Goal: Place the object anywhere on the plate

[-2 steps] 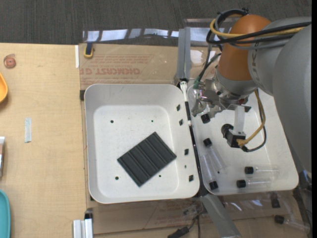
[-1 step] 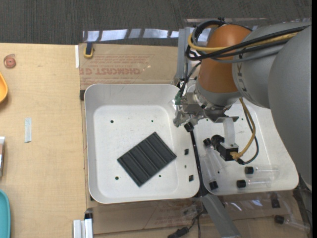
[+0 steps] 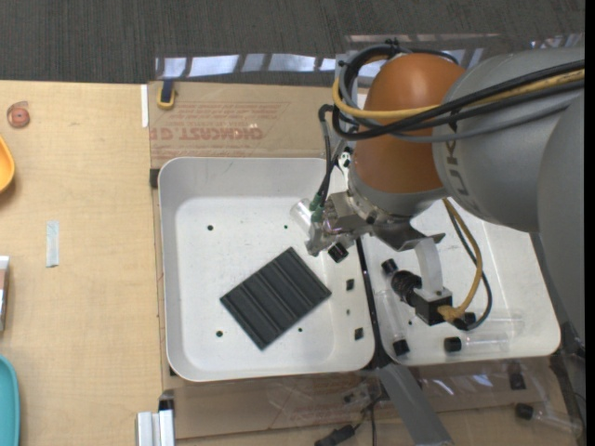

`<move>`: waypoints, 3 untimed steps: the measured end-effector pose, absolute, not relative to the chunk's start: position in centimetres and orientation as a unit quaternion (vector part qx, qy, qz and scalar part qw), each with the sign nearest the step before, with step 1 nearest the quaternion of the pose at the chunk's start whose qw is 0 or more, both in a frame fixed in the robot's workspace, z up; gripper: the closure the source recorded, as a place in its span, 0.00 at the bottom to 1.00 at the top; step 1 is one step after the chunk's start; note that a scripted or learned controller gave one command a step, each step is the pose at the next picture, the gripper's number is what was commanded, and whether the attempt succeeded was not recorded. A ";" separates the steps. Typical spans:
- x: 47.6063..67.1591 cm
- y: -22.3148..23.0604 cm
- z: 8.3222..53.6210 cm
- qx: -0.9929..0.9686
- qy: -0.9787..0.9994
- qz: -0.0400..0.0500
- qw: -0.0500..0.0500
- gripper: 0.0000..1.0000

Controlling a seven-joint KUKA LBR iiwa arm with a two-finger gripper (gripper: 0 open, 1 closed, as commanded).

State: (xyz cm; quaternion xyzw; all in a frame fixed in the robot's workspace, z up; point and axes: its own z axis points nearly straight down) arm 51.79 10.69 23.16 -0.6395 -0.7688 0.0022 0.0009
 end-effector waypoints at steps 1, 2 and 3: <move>56.4 18.2 22.4 -0.637 -0.771 0.003 0.000 1.00; 53.6 9.1 27.8 -0.587 -0.809 0.002 0.000 1.00; 55.3 16.4 21.5 -0.475 -0.880 0.002 0.001 1.00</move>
